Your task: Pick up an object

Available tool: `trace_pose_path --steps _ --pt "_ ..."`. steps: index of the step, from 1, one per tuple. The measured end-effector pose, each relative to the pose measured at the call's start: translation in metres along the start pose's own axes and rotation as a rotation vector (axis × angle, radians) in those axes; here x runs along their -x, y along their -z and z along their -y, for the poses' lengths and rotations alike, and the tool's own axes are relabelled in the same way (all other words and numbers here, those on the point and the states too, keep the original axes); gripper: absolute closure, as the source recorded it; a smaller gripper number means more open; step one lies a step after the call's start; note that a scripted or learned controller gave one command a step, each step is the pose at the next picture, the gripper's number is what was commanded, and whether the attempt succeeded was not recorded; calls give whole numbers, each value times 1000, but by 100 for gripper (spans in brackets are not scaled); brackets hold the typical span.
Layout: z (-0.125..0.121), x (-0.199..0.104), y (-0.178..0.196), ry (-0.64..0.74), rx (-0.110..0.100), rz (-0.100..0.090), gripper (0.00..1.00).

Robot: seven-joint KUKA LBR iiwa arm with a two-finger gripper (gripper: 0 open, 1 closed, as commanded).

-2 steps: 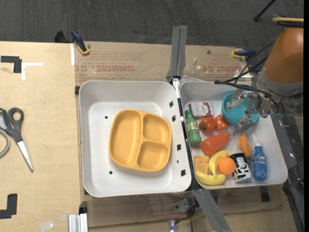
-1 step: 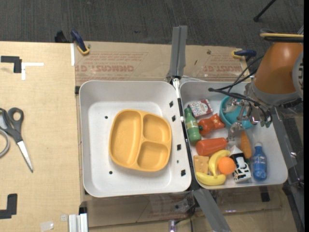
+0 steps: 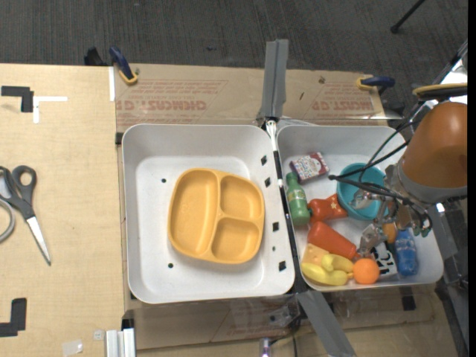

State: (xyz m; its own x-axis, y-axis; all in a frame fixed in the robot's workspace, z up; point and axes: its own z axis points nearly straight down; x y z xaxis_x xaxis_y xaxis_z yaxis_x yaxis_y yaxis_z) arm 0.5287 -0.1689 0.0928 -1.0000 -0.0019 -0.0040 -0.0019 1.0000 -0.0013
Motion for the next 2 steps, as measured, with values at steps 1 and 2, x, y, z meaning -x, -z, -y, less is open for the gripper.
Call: trace_pose_path --steps 1,2 --pt "-71 33 0 9 1 1 0" --pt "15 52 1 21 0 2 0"
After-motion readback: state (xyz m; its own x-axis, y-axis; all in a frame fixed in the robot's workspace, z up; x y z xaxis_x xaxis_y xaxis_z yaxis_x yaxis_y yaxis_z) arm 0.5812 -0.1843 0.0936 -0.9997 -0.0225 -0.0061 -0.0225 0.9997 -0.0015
